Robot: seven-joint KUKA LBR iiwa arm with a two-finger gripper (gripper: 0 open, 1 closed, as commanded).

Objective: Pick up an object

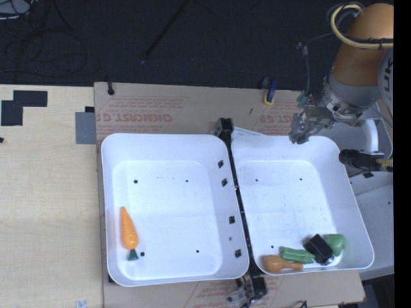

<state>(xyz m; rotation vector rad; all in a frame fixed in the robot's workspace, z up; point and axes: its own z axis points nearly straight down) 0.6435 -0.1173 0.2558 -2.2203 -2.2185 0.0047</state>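
Carrot alone, left bin; fingers above right bin's rim, aperture unclear.

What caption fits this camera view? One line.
Grey-and-orange arm's gripper above the right white bin's far rim; orange toy carrot in the left white bin.
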